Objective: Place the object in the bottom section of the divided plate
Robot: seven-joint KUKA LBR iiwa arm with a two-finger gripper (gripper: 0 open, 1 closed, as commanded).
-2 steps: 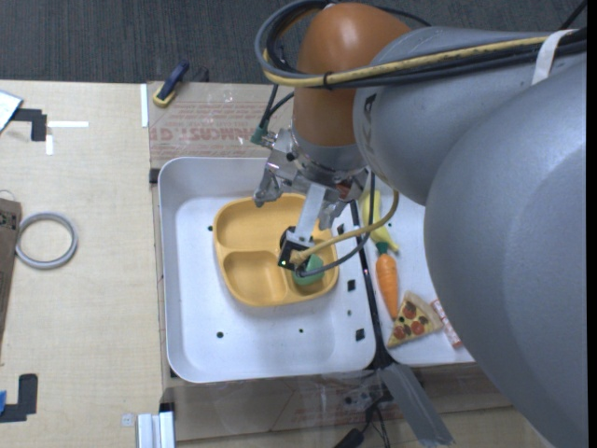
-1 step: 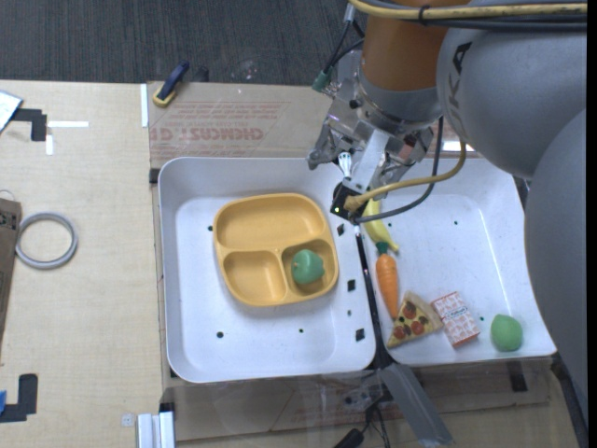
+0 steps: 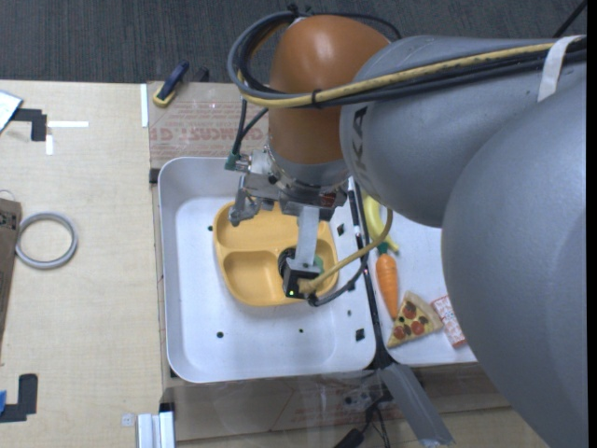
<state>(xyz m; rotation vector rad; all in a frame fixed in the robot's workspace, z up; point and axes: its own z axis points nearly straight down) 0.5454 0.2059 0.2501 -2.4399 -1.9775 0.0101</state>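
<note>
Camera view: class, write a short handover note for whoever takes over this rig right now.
Gripper: hangs over the plate in the left bin; whether it carries anything cannot be told.
Things: banana, carrot and pizza slice lie in the right bin.
Done: nothing visible; the plate's bottom section looks bare, its upper part is hidden by the arm.
Left: get the object into that bottom section.
</note>
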